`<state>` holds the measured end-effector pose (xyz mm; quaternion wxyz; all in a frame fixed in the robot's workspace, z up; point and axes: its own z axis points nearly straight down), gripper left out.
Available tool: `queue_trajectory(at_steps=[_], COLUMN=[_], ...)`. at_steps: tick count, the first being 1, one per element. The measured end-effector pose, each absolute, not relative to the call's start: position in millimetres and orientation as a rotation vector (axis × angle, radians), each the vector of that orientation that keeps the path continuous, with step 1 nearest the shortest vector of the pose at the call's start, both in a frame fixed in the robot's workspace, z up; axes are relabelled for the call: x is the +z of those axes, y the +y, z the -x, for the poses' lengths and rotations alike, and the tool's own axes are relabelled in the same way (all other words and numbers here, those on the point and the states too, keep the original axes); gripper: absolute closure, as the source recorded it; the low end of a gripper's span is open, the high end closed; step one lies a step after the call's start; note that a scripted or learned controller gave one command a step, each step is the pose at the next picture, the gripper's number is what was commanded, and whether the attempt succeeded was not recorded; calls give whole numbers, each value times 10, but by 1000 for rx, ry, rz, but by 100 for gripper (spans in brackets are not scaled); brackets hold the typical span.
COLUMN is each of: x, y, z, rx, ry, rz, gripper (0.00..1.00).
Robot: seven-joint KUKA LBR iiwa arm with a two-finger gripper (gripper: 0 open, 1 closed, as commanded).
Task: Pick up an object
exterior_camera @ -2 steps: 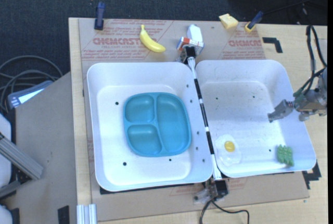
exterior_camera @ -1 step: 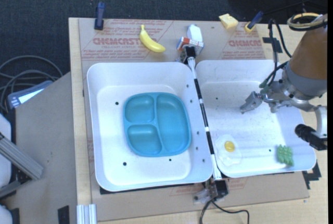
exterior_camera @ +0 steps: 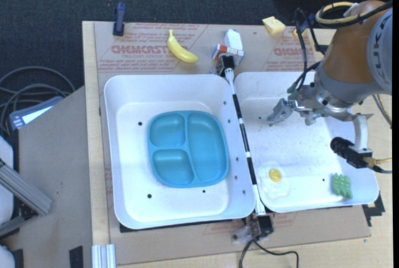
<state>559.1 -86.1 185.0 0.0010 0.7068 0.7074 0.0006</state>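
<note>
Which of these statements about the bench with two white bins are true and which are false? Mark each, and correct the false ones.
1. The blue divided plate lies in the left bin. True.
2. The banana lies inside the right bin. False: it lies on the board behind the left bin, outside both.
3. A fried egg and a green item lie near the front of the right bin. True.
4. The gripper hangs over the left bin. False: it is over the right bin.
5. The yellow cheese wedge sits on the blue plate. False: it lies on the board behind the right bin.
</note>
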Motion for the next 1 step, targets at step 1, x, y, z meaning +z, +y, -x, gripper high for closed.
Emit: queue_trajectory(at_steps=[1], x=[1842], y=[-707], z=[-5178], rx=[-1], ry=[2222], rz=[-2223], gripper=[0])
